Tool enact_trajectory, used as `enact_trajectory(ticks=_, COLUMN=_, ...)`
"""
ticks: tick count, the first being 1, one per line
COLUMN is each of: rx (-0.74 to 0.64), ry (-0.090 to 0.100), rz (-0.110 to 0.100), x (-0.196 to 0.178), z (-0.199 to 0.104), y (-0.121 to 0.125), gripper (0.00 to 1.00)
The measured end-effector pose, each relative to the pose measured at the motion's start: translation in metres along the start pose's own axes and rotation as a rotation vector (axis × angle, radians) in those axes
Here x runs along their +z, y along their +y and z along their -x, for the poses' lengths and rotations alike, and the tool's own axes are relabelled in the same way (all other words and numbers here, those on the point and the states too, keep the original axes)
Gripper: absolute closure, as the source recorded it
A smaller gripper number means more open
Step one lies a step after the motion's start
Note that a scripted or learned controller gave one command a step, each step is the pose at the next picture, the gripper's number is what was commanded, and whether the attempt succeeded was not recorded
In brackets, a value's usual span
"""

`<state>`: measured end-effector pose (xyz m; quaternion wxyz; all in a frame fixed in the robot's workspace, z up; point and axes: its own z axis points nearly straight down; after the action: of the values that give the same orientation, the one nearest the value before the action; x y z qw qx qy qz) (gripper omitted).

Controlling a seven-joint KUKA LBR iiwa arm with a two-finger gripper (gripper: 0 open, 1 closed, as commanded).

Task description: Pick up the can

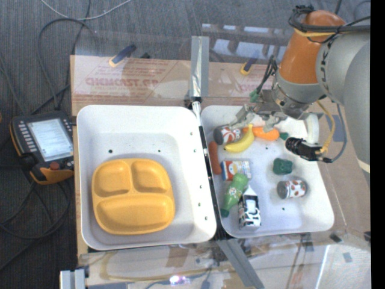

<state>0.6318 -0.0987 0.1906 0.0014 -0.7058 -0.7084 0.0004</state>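
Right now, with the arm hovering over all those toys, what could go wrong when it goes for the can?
The gripper sits over the banana and carrot, close to a can lying partly under the banana, so it might grab the wrong thing. Another can lies on its side further off and could roll away when touched. The right bin is crowded, so neighbours may get pushed.

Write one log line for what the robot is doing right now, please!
stage: reaching | gripper over far end of right bin, by banana | can lying near end, untouched | tray in left bin
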Motion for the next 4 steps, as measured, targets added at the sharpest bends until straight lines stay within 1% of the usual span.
enact_trajectory(ticks=1, rx=0.144, ry=0.002, rz=-0.002, x=0.084, z=0.001, y=-0.003, gripper=0.00)
enact_trajectory(ticks=2, rx=0.189, ry=-0.001, rz=-0.009, x=0.088, z=0.092, y=0.008, gripper=0.00)
enact_trajectory(ticks=3, rx=0.274, ry=-0.005, rz=0.002, x=-0.008, z=0.116, y=0.037, gripper=0.00)
enact_trajectory(ticks=4, rx=0.261, ry=0.006, rz=-0.006, x=0.088, z=0.110, y=-0.010, gripper=0.00)
